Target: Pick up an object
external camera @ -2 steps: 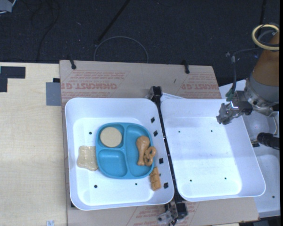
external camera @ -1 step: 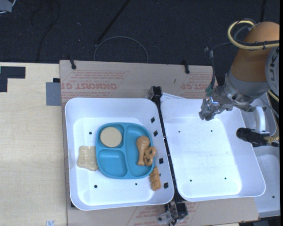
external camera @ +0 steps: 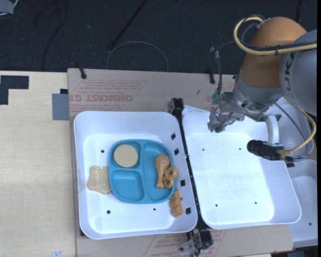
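My gripper (external camera: 218,123) hangs over the far edge of the right bin (external camera: 241,208), close to the divider between the bins. Nothing shows beneath it except bare white floor. The left bin (external camera: 91,127) holds a blue divided tray (external camera: 129,189). On the tray lie a round tan disc (external camera: 125,155), a tan drumstick-shaped piece (external camera: 161,167) and a small pretzel (external camera: 172,176). A pale toast-like slice (external camera: 99,179) lies just left of the tray. A small brown piece (external camera: 175,203) sits by the tray's near right corner. All of these are well to the left of the gripper.
A black cylindrical part (external camera: 263,149) with a yellow cable juts over the right bin's right side. The grey arm (external camera: 302,74) fills the upper right. A black divider strip (external camera: 183,159) runs between the bins. Cardboard (external camera: 123,90) lies under both.
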Available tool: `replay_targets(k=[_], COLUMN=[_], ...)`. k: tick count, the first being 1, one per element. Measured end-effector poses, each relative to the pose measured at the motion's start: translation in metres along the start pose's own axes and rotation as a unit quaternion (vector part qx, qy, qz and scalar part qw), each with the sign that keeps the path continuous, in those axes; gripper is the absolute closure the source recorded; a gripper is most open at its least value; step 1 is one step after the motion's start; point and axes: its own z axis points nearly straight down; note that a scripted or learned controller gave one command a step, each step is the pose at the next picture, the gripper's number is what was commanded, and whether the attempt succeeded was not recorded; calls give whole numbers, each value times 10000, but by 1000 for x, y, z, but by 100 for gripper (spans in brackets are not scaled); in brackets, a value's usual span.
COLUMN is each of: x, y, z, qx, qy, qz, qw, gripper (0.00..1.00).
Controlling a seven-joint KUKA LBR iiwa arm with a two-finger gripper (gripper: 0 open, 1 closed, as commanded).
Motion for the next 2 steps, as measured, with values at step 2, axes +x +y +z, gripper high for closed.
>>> replay_targets(k=[2], x=[107], y=[5], z=[-9], qx=[4], qy=[-3], qz=[2], qw=[10000], gripper=[100])
